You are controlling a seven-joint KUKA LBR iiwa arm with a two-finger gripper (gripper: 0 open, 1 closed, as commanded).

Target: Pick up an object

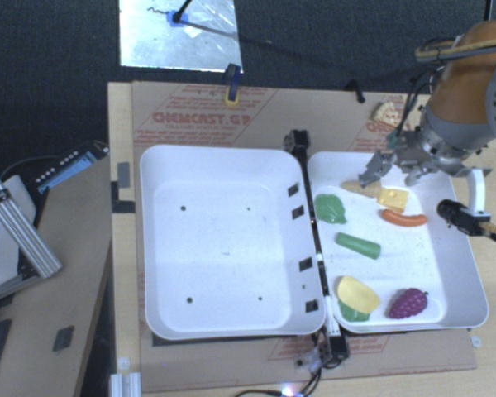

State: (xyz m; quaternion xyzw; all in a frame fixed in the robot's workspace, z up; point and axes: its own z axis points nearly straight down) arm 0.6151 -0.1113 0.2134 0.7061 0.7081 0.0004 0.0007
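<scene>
The right bin holds several toy foods: a yellow cheese wedge, a red-orange sausage, a green leafy piece, a green cucumber, a yellow piece on a green one, and purple grapes. My gripper hangs over the bin's far edge, just above and behind the cheese wedge. It is open, its fingers spread to either side, and nothing sits between them.
The left bin lies beside the right one, with a black hinge strip between them. A black part of the arm juts over the right bin's right side. A cracker-like item lies on the cardboard behind.
</scene>
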